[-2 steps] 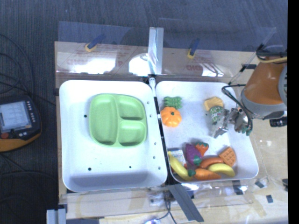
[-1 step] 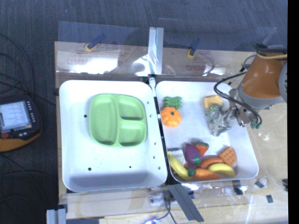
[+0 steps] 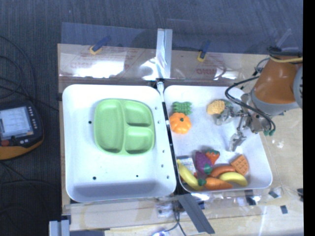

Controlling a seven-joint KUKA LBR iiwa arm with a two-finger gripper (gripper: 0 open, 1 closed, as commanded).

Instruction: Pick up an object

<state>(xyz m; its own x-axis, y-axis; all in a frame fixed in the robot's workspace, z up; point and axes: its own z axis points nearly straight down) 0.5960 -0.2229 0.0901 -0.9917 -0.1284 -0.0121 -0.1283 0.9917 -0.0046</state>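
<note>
Hovering over the right bin [image 3: 256,132], the hand [image 3: 235,142]; finger state unclear, no legible writing.

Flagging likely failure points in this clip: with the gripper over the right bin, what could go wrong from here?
1. The gripper hangs over bare floor of the right bin, between the yellow toy and the food pile; a straight descent may grab nothing.
2. The pile is packed tight against the bin's near wall, so a grab there could catch two items or slip off.
3. The waffle piece, nearest the gripper, may get pushed rather than gripped.
</note>
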